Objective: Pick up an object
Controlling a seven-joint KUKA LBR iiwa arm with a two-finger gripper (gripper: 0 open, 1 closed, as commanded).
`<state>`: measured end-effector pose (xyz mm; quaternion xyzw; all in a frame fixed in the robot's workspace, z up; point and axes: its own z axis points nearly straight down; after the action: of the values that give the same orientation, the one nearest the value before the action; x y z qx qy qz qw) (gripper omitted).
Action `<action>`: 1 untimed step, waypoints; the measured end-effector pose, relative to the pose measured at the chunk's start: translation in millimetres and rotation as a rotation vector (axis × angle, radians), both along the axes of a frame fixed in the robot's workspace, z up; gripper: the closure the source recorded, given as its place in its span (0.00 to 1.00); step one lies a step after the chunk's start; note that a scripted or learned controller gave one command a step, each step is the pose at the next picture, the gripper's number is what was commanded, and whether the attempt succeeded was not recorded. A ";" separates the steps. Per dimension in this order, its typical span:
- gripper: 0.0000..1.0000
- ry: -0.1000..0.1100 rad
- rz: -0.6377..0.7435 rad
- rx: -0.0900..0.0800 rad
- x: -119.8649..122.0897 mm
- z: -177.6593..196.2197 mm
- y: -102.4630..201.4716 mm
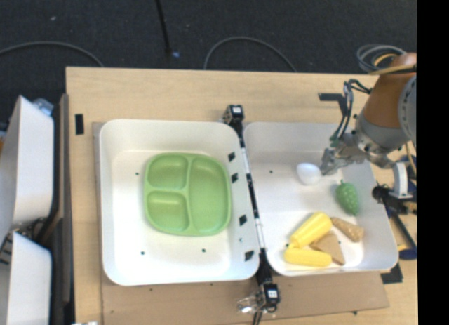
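Fingers [330, 164] state unclear beside white object [307, 173], right bin's [280, 141] left half bare, toys crowding near rim

arm [389, 106]: cut off at the right edge;
gripper [331, 162]: fingers too small to be told apart;
white object [307, 173]: kind cannot be told

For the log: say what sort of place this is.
Likely a robot lab test bench: an arm reaching over two white bins, toy food in one, and cables on the dark floor.
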<state>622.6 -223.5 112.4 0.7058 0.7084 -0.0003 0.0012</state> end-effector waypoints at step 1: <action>1.00 -0.004 0.000 0.000 2.1 63.5 -2.2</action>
<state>624.7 -225.7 175.9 0.7058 0.7084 0.0011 0.0026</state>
